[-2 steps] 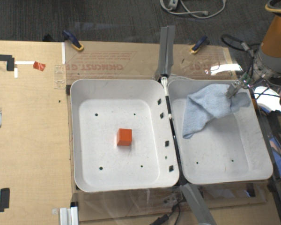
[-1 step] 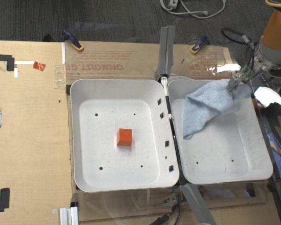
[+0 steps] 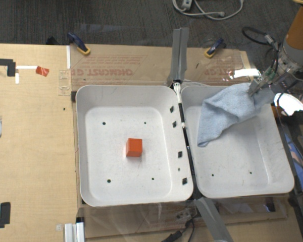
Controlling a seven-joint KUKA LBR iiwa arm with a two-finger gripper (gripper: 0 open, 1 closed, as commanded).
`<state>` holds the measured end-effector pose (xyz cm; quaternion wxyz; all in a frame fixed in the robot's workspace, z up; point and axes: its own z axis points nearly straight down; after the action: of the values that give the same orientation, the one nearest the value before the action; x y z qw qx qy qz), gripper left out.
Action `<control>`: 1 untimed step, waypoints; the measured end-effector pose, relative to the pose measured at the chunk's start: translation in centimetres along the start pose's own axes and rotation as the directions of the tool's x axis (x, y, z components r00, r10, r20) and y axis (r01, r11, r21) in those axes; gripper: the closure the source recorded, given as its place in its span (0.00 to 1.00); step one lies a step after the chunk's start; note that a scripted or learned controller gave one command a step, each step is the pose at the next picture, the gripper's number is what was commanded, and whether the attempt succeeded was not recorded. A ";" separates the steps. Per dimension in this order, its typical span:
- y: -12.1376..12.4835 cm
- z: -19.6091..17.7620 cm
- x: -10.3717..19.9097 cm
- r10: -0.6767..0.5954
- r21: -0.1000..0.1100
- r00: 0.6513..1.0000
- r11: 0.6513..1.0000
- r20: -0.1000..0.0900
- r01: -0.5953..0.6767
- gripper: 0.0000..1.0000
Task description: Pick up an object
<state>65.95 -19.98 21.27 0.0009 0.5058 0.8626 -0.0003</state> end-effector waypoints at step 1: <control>0.2 -1.2 0.2 -0.146 0.000 0.989 0.989 0.001 0.146 1.00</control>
<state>65.98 -19.73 22.49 0.0012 0.4412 0.8974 -0.0004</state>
